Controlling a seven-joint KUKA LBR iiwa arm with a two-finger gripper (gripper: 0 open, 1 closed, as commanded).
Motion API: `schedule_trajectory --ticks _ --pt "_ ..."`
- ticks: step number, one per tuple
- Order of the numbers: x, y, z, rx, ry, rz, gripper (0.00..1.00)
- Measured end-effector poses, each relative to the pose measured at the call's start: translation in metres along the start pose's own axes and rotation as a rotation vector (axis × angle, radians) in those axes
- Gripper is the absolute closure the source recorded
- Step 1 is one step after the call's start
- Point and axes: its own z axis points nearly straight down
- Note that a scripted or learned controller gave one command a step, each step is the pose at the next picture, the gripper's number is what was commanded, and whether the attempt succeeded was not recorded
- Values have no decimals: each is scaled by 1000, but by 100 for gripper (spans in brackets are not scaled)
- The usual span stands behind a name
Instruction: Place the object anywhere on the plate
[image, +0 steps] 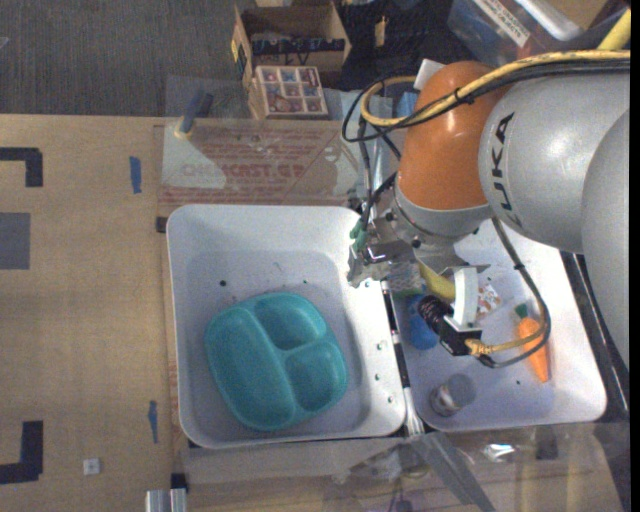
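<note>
A teal plate (275, 358) with three compartments lies in the left bin (200, 250), toward its front. My gripper (372, 262) hangs under the orange-banded wrist, above the wall where the two bins meet and just beyond the plate's far right corner. The arm's bulk hides what lies under it. In the right bin (580, 400) I see an orange carrot-shaped toy (537, 352) at the right, a grey cylinder (452, 396) near the front, a blue object (422, 332) and a yellow piece (437, 280) partly covered by the wrist.
A small white item with red marks (488, 296) lies in the right bin beside the wrist. A black cable with a yellow plug (480, 348) dangles over that bin. Beyond the bins stand a clear panel (250, 160) and cardboard boxes (290, 60).
</note>
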Motion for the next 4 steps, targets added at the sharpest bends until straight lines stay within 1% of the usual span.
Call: schedule_trajectory --ticks 1,2,3,4 --pt "72 -35 69 4 1 -16 100" --pt "139 -14 13 0 1 -274 100" --pt "139 -14 13 0 1 -274 0" --pt "139 -13 3 -3 0 -273 100"
